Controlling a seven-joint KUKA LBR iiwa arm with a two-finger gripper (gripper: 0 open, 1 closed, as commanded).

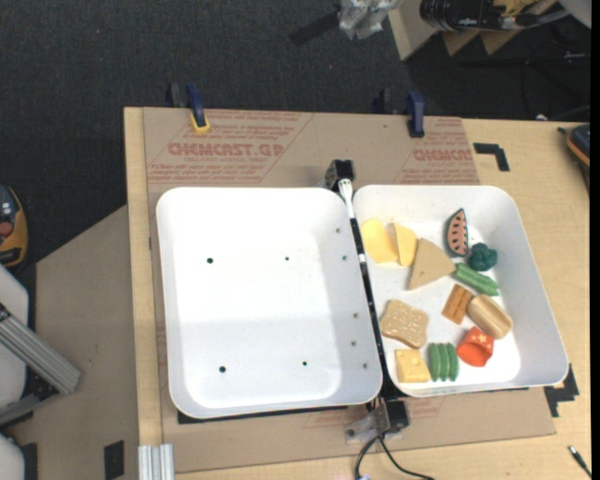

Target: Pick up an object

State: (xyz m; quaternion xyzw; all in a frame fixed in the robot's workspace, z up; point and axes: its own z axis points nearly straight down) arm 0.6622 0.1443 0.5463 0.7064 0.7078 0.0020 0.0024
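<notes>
Down at the near edge we've got a black clip (392,415) with a cable (375,455) trailing off it, right where the two bins meet. Left bin (187,281) has a few dark dots on its floor. All the toy food sits in the right bin (534,309).

Nearest row: a yellow cheese cube (411,365), a ribbed green piece (442,361) just beside it, then a red piece (476,348). Behind those are a toast slice (404,322), a tan bread roll (489,315) and an orange-brown stick (457,303) between them. Further back are a green pod (476,279), a tan wedge (428,265), two yellow chunks (379,241) touching each other by the bin's left wall, a watermelon slice (457,232) and a dark green lump (482,257).

The arm (469,11) is way off at the far edge, well apart from both bins, with the gripper (361,15) blurry beside it. We honestly can't tell if it's wide or narrow, and we see nothing held in it.
</notes>
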